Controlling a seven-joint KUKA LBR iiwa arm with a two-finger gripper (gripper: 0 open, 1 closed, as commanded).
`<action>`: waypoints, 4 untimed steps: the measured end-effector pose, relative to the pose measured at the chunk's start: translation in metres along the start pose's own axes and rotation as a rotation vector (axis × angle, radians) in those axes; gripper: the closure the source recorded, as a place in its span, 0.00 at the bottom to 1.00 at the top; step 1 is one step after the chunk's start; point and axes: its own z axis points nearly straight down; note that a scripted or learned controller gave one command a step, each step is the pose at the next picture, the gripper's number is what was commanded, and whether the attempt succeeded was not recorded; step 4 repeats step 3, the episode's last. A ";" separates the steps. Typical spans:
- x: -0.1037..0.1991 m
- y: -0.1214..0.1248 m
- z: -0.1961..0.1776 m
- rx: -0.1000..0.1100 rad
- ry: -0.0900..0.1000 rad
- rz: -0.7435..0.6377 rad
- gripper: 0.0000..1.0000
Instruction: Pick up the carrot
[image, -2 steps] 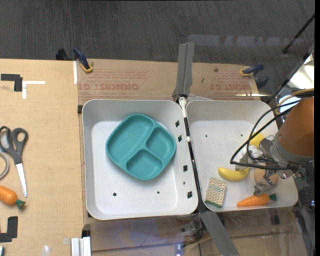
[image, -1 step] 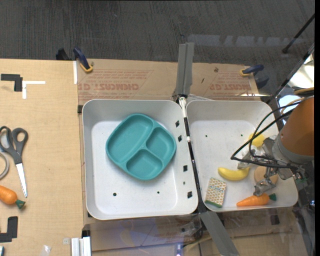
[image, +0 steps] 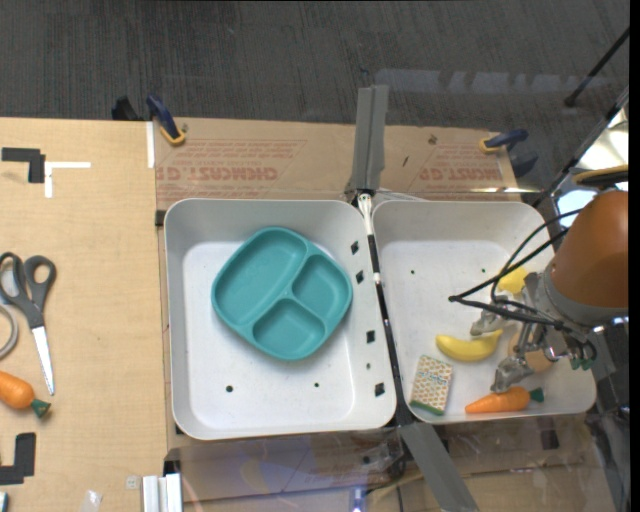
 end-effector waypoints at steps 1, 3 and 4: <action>0.008 0.003 -0.005 0.005 -0.021 -0.057 0.00; 0.018 -0.020 -0.004 0.005 -0.017 0.478 0.00; 0.018 -0.020 -0.004 0.005 -0.017 0.478 0.00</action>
